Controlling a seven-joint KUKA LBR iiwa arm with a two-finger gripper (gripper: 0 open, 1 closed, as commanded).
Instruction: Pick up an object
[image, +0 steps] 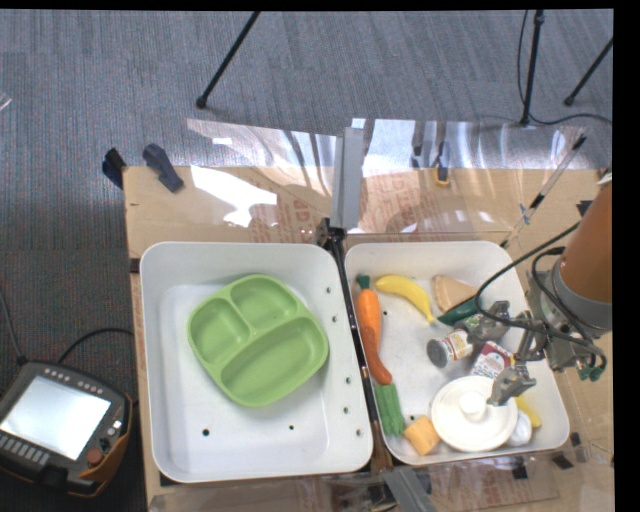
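The two-finger gripper (512, 372) hangs over the right bin (400, 262), its fingers spread apart with nothing between them, just above the round white lid (466, 413) and beside the small red-labelled can (491, 359). A long orange toy carrot (372, 334) lies well to its left, running lengthwise down the bin with its green top toward the far wall. A yellow item (528, 411) is mostly hidden behind the lid.

Right bin (400, 262): the fingers (503, 388) hang open above the white lid (470, 414). Just left of them lie a tin (449, 348) and a red can (490, 358); farther left, a carrot (372, 328) and banana (405, 291). Left bin (170, 262): green plate (258, 339).
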